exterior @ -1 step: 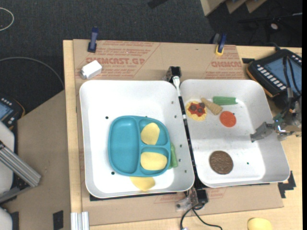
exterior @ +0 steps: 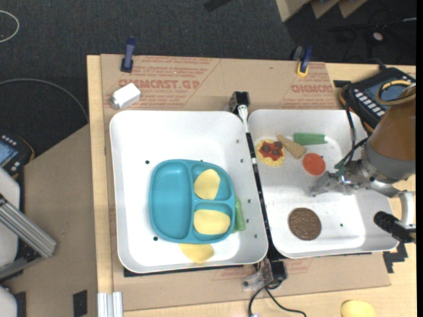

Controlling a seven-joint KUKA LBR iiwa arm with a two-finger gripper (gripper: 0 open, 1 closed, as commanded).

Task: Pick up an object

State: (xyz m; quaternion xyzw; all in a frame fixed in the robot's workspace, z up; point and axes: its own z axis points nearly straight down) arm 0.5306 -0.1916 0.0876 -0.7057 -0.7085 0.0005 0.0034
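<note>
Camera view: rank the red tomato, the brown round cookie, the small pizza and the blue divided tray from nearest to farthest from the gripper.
From the gripper:
1. Red tomato, just above it in the right bin.
2. Brown round cookie, below it, same bin.
3. Small pizza, by that bin's left wall.
4. Blue divided tray, in the left bin.

grey arm reaching in from right, end effector (exterior: 324, 185) low

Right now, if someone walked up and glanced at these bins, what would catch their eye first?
Probably the turquoise divided tray in the left bin, with yellow pieces in its small compartments. Next, the arm's pincer low over the right bin, just below a red tomato-like piece and above a brown round patty.
</note>
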